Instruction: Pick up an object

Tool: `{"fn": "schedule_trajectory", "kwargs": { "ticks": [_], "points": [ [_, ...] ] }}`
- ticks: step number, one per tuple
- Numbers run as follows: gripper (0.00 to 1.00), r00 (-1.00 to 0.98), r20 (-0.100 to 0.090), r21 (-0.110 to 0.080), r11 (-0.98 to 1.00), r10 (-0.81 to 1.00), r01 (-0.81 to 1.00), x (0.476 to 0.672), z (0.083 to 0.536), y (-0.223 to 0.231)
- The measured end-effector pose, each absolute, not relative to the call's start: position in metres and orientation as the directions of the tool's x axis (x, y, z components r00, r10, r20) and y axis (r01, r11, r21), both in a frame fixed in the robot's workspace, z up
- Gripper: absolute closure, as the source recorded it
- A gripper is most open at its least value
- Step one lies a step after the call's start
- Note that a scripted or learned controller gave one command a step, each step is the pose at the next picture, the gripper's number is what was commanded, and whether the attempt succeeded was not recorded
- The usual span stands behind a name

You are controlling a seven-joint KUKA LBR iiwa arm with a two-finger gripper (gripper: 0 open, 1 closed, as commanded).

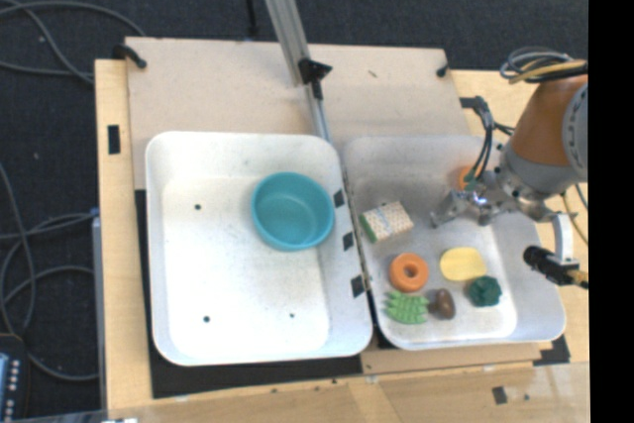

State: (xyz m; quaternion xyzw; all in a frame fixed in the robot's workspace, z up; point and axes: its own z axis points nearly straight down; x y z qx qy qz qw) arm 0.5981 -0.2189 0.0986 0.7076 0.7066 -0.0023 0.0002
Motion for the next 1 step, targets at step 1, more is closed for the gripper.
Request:
{"fn": "schedule_trajectory", "kwargs": {
  "ticks": [1],
  "points": [
    [1.0, 0.002, -0.004, 0.005, -0.002, 1.0, 1.0, 0.6002, 0.1128, -0.2194]
  ]
}}
